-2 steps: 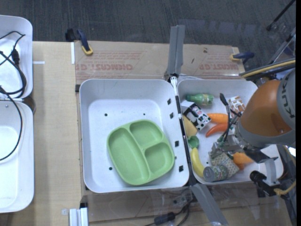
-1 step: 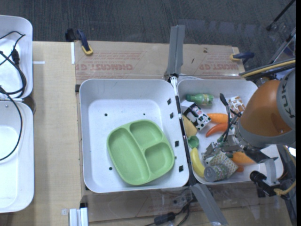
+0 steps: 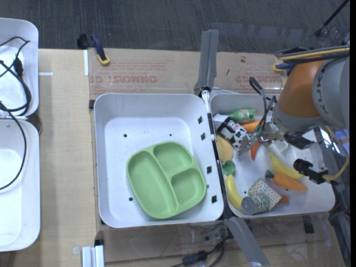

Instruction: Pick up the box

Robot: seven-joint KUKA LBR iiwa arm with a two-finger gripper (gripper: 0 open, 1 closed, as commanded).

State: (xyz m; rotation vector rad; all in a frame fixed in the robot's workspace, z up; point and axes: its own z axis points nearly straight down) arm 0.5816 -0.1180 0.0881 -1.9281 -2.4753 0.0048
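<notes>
Claw low in right bin, grip unclear, box among toys, green tray in left bin

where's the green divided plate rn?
In the camera view, the green plate lies flat in the left bin, toward its front right, across the divider from the bananas in the right bin.

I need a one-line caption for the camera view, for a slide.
Arm reaches into the right bin of toy food and a patterned box; a green plate lies in the left bin.
</notes>
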